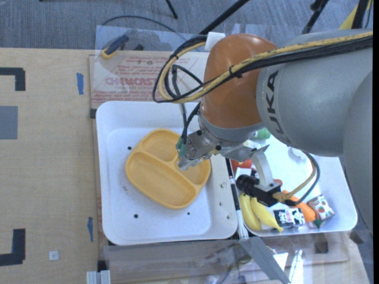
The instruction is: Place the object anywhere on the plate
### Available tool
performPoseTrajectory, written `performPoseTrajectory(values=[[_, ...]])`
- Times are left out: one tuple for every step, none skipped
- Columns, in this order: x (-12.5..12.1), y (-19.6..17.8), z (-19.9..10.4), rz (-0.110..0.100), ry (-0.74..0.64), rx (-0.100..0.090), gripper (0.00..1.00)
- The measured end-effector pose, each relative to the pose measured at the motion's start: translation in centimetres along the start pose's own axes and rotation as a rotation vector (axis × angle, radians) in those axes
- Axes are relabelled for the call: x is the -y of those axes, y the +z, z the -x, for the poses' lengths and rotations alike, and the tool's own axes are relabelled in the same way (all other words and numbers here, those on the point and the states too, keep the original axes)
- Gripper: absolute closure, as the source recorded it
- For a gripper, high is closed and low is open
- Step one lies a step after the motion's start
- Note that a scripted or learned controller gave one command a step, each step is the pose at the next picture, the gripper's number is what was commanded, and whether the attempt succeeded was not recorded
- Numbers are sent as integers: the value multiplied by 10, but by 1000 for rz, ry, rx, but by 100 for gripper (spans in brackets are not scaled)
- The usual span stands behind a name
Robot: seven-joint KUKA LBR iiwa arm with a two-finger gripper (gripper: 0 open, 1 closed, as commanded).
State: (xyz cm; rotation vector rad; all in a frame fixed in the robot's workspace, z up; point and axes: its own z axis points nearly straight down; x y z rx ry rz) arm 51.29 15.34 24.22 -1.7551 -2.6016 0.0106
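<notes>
A yellow divided plate [160, 173] lies in the left white bin [112, 158]. My gripper [188, 155] hangs low over the plate's right-hand compartments, under the big orange and grey wrist. A small teal-green patch [180, 151] shows at the gripper's left side; I cannot tell whether it is a held thing. The wrist hides the plate's far right rim.
The right bin [343, 218] holds a yellow banana [257, 213], an orange carrot [305, 209], a small printed carton [323, 207], a red item [246, 171] and a green item [261, 135]. The arm covers most of that bin. A divider wall [232, 200] separates the bins.
</notes>
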Motion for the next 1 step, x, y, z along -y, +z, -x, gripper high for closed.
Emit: performPoseTrajectory(values=[[0,0,0,0,0,0,0]])
